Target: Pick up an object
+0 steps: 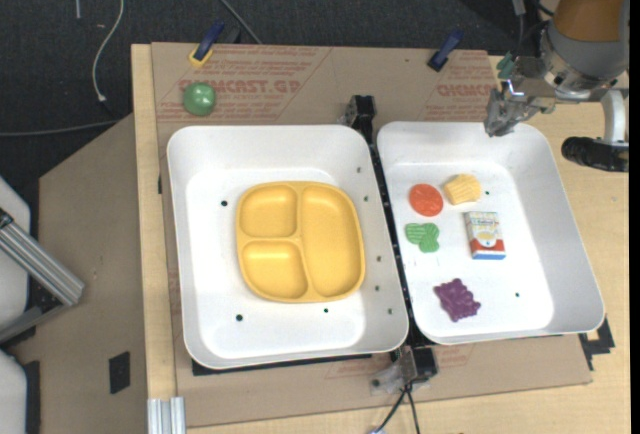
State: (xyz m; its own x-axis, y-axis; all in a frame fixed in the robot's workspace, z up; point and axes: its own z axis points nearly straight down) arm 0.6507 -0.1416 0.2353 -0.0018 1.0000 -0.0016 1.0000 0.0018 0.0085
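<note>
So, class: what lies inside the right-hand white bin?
Inside the right bin lie an orange round piece, a yellow piece, a green piece, a small carton and purple grapes. Whatever is beneath each is covered.

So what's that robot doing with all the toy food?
The grey robot arm's gripper hangs over the far corner of the right white bin and is not touching anything. Below it in that bin lie an orange-red round piece, a yellow ridged piece, a small printed box, a green piece and purple grapes. The left white bin holds a yellow divided plate.
</note>
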